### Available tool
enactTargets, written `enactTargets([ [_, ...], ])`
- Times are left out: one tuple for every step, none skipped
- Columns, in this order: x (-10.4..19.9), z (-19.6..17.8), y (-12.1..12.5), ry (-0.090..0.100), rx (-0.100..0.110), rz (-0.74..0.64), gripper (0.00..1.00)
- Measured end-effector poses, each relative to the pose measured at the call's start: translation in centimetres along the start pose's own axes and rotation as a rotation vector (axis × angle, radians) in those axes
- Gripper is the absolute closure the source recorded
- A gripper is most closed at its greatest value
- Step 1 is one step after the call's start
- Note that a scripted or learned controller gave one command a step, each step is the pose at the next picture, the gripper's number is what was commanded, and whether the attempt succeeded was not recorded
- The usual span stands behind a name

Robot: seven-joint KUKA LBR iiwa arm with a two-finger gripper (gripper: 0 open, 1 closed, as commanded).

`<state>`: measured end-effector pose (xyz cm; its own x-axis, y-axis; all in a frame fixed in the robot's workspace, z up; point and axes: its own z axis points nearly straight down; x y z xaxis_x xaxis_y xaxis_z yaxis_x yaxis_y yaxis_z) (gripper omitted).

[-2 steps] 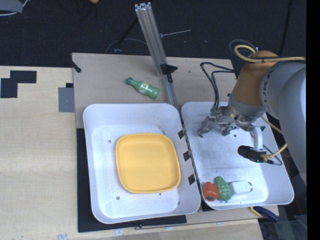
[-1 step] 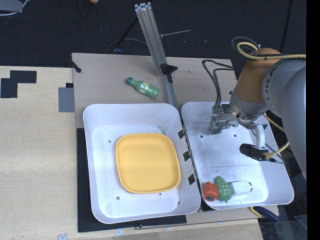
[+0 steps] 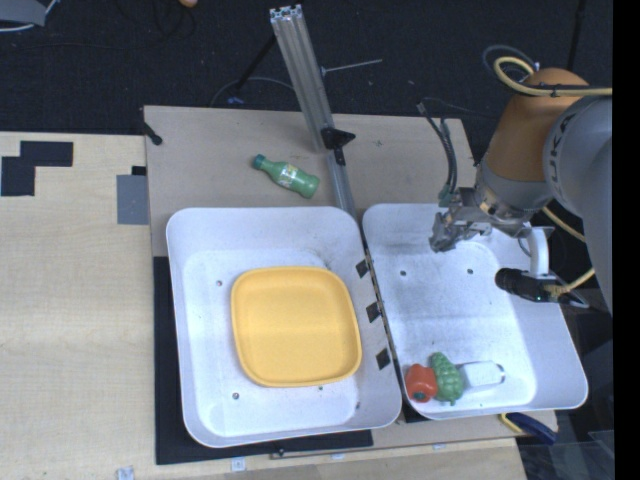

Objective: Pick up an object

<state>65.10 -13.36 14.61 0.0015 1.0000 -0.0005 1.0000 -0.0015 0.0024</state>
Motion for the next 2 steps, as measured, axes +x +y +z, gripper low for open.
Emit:
enactTargets([
  [0.26, -6.13, 0.43, 0.000, -0.001, -0.001, 1.00],
  [0.28, -6.24, 0.43, 0.000, 0.003, -0.002, 1.00],
])
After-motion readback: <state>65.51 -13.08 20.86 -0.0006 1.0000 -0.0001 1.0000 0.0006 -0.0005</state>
